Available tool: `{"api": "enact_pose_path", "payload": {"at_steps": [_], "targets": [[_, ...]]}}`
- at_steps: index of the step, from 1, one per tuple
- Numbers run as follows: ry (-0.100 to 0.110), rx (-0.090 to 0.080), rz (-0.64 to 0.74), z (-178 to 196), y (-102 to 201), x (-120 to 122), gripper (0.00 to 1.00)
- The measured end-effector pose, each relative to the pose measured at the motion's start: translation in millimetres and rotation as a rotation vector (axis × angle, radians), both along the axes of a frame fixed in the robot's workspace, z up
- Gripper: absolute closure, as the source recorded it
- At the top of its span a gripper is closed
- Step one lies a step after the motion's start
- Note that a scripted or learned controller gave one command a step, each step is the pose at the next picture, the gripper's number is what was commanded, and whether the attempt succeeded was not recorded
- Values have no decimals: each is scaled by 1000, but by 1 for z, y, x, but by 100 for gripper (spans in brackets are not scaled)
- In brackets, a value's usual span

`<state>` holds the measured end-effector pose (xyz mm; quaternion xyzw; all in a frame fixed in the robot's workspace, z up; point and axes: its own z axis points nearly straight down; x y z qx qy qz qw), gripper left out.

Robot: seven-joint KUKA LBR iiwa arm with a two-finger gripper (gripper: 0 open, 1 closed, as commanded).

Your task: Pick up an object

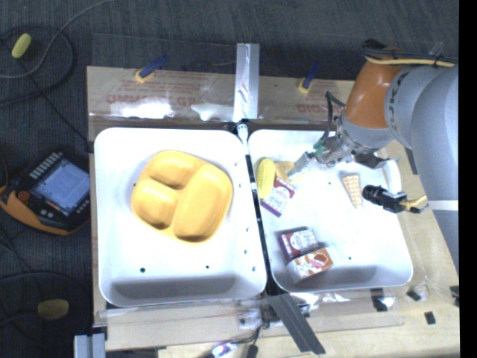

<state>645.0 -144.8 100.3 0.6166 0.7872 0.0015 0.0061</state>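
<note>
In the right bin [395,271], my gripper [297,167] reaches in from the right and hangs low over the far left part. Its tip is just right of a yellow banana-shaped toy [264,176] and just above a purple packet [277,197]. Nothing shows in its grasp. A pale waffle cone [350,186] lies to the right of the gripper. Nearer the front lie a maroon packet [298,239] and a red-orange packet [310,262], side by side.
The left bin [112,274] holds one large yellow lumpy form [181,194]. A raised divider [253,200] separates the two bins. An orange-edged hand-held controller [51,192] lies on the floor to the left of the bench.
</note>
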Motion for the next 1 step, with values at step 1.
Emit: {"api": "enact_pose_path", "payload": {"at_steps": [1], "targets": [[5,-3,49,-11,40,25,0]]}}
